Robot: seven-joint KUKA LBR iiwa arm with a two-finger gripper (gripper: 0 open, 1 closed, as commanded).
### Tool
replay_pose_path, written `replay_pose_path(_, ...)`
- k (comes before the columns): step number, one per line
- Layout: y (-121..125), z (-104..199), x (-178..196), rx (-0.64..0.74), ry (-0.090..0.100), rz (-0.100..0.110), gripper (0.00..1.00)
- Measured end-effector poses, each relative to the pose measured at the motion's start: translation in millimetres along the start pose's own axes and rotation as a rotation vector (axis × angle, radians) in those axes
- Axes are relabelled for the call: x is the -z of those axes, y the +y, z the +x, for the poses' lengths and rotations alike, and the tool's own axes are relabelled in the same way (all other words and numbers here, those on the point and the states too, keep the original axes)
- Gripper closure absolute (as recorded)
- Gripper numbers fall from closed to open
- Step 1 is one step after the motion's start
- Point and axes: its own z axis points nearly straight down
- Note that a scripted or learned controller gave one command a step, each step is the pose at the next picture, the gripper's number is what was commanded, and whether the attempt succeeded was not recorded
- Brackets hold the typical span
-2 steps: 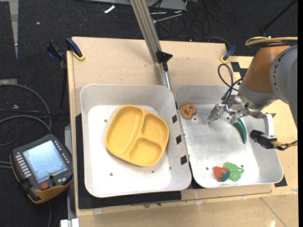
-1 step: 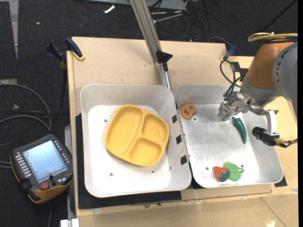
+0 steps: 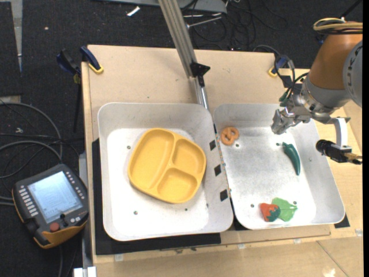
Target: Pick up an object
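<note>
Two shallow white bins sit side by side on a tan bench (image 3: 144,74). The left bin (image 3: 115,131) holds a yellow divided tray (image 3: 167,165) with three compartments, tilted slightly, roughly centered. The right bin (image 3: 259,166) holds three small things. A pretzel-shaped brown toy (image 3: 229,135) lies near its upper-left corner, close to the divider between bins. A dark green pepper-like piece (image 3: 292,156), long, narrow and slightly curved, lies right of center with its stem end up toward the gripper. A red and green toy (image 3: 278,210), red part to the left and leafy green part to the right, looks like a strawberry or a tomato with a leaf; it lies near the bottom edge of the bin. The three are well apart from each other. The arm (image 3: 337,62) comes in from the right, orange band visible, grey wrist below. The gripper (image 3: 279,126) hangs over the upper part of the right bin, just above the green pepper's top end, between the pepper and the pretzel toy but nearer the pepper. Nothing is visible between its fingers; from this angle I cannot tell whether the claw is released or clenched. A teach pendant (image 3: 52,203) lies on the dark floor to the left of the bench. A metal pole (image 3: 181,36) slants over the bench top.
</note>
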Motion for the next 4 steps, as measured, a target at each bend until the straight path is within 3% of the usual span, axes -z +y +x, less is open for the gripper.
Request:
replay_pose_path(2,8,-6,72,-0.001,0.0,0.002,1.0)
replay_pose_path(4,-29,89,63,0.003,0.004,0.01,1.0)
